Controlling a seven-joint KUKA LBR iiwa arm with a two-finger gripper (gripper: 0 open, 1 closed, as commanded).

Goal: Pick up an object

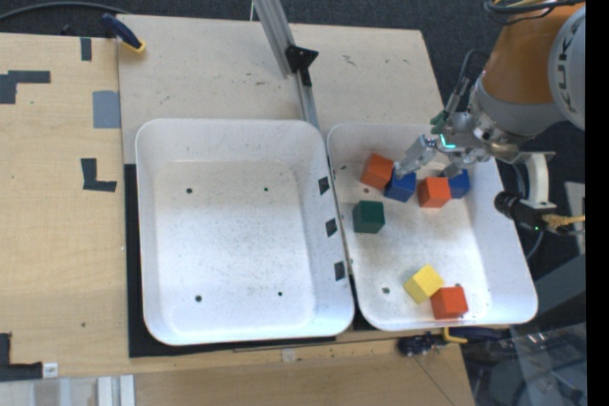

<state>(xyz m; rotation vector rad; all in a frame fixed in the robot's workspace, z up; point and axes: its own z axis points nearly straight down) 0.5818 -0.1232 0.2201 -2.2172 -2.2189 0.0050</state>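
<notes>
Reaching in from the right edge of the counter (285, 81), my arm (533, 52) is cut off by the frame, so I see just its orange band and grey wrist. My end effector (430, 168) hangs low over the far part of the right bin (495, 280), above a tight cluster of blocks. Its fingers are thin and blur into the blocks beneath them, so I cannot tell whether they are spread or pressed together, nor whether anything sits between them.

Just under the end effector lie a blue block (401, 186), an orange block (434, 192) and a second blue block (459, 183), which is partly hidden behind the orange one. Another orange block (377, 172) touches the first blue block on its side toward the left bin (228, 233). A dark green block (368, 217) sits apart, close to the wall shared by the two bins. Near the right bin's front edge, a yellow block (423, 282) touches a red-orange block (449, 301).
</notes>
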